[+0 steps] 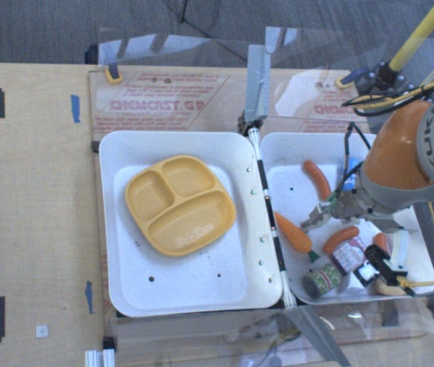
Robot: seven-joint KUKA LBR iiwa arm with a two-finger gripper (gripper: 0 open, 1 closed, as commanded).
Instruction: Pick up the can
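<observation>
The arm (408, 155) reaches in from the right and bends down over the right bin (286, 176). Its tool (320, 216) hangs low in the middle of this bin, and its fingers (314, 219) point to the left. From this angle I cannot tell how far the fingers are apart, and I see nothing held between them.

The can (324, 279) lies on its side near the front edge of the right bin, a dark green can with a lighter label. It is nearer to the front than the tool and apart from it.

Just left of the tool lies a carrot (293, 233), with its green end close to the can. Farther back in the same bin lies a sausage (318, 179), and a second sausage (341, 238) lies just right of the tool, above a small dark red packet (348, 257).

The left bin (118, 266) holds a yellow divided plate (180, 205) with three compartments. The two bins stand side by side on the surface (26, 228).
</observation>
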